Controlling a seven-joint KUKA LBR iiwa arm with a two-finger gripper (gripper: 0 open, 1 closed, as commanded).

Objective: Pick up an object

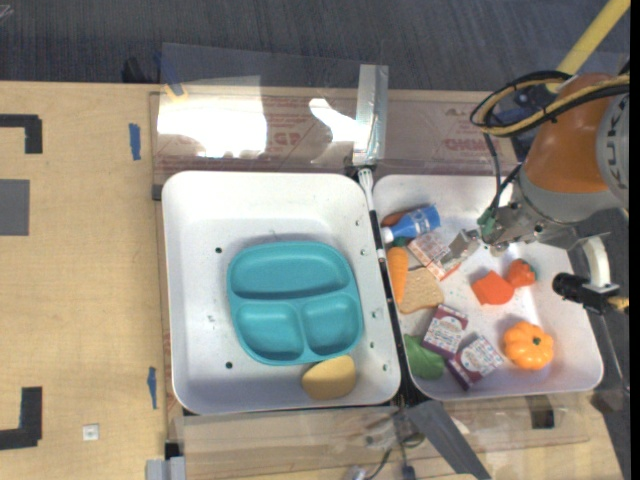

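In the right bin [590, 368], the gripper [472, 240] hangs over a flat printed packet [432, 251], its jaws' spread impossible to tell, crowded by a blue can [415, 221], carrot [398, 271], bread slice [420, 292], glossy pumpkin [527, 346] and purple cartons [445, 328], while the left bin [190, 268] holds a smooth teal divided tray [292, 298].

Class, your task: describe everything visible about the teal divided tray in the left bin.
The teal tray is a smooth, plastic-looking dish with rounded corners, lying flat and turned slightly askew in the left bin. It has three compartments: one long one along the far side and two smaller ones nearer the camera. A yellow rounded object lies against its near right corner.
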